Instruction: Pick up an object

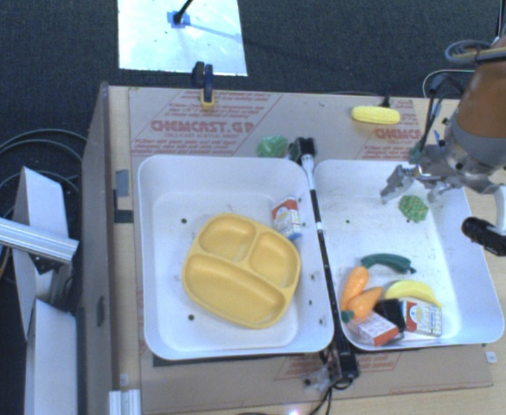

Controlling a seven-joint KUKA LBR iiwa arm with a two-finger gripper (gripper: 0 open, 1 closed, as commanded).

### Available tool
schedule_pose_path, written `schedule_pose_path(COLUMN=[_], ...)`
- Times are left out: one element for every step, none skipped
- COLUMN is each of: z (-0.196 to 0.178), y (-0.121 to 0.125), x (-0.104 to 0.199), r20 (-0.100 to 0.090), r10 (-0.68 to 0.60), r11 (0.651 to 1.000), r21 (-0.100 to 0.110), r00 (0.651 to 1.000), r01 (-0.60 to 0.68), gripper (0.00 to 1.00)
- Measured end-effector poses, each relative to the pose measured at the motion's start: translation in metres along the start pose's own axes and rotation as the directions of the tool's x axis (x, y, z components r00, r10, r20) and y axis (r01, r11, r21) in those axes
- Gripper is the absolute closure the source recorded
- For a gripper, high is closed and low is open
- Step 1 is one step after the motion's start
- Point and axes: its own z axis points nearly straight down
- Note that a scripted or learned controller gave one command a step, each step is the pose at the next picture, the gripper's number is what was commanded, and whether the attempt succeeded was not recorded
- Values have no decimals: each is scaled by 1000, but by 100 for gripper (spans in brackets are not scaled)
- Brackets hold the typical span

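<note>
Arm: the grey arm with the orange band is seen at the right, reaching over the far part of the right bin.
Gripper: the two-finger metal gripper is held above the right shallow white plastic bin; the fingers are spread apart and nothing is seen between them.
Green object: a small green knobbly toy, like a broccoli piece, is lying on the bin floor just below the gripper; whether it is touched cannot be told.
Near corner of right bin: a dark green curved toy vegetable, two orange toy carrots, a yellow toy banana and two small printed cartons in red and white are gathered close together.
Left bin: in the left shallow white plastic bin a yellow plastic tray with three compartments is placed, and a small printed carton is standing just beside its far right edge.
Bench: on the brown cardboard sheet behind the bins, a yellow oblong toy and a green leafy toy are lying well apart from each other.
</note>
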Motion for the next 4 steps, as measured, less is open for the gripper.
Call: schedule_pose_path(z=[136,129,118,64], y=[20,63,63,44], x=[-66,-74,-74,-10], r20=[1,2,3,-2], r10=[5,-3,-4,-5], r11=[1000,1000,1000,1000], r21=[0,-6,-7,-2], r00=[1000,1000,1000,1000], r01=[-5,3,4,5], gripper=[0,0,100,100])
